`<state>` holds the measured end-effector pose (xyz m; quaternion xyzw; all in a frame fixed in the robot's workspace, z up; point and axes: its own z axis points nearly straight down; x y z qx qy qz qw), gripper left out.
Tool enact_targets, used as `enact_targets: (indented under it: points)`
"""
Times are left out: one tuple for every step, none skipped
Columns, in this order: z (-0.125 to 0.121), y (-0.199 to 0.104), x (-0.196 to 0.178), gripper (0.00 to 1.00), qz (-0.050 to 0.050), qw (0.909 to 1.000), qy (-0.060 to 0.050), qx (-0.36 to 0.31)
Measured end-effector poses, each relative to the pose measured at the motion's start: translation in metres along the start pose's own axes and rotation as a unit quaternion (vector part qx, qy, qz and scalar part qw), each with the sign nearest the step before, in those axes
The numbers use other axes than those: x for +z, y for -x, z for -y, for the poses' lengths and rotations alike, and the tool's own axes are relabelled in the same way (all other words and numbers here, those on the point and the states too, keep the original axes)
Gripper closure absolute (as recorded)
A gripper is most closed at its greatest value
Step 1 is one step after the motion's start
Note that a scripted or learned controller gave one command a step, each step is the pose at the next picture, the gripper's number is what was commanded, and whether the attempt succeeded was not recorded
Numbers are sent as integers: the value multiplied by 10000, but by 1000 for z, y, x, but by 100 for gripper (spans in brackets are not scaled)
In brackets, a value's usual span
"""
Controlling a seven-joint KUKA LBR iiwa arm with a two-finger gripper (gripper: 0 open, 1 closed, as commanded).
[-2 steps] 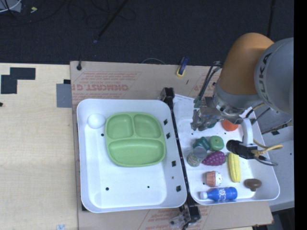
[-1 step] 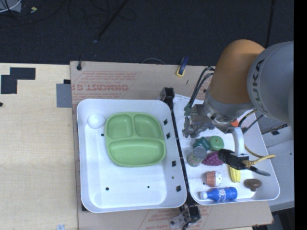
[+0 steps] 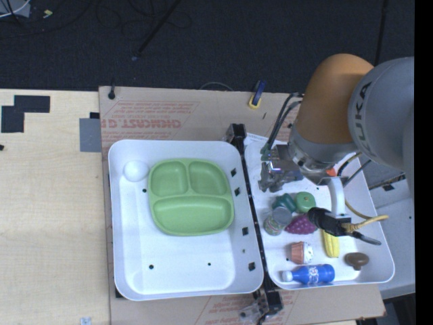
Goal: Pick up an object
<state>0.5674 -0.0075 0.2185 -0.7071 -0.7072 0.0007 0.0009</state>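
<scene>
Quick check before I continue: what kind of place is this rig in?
Most likely a robotics lab test bench: two white bins on cardboard, toy food such as purple grapes, and loose cables on dark carpet.

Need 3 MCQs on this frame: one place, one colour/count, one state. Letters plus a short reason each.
1. The green divided plate lies in: A) left bin B) right bin C) on the cardboard
2. The bottle at the right bin's front is: A) red B) blue C) yellow
3. That bottle is: A) upright B) lying on its side C) held between the fingers

Key: 1 A, it fills the left bin's middle; 2 B, blue body, white cap; 3 B, flat along the front wall, far from the gripper.
</scene>
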Motion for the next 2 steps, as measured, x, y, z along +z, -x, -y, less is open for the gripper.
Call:
enact_targets:
  points:
    - [8, 14, -12, 100, 1, 10000, 4, 5]
    - [5, 4, 2, 100, -1, 10000, -13, 3]
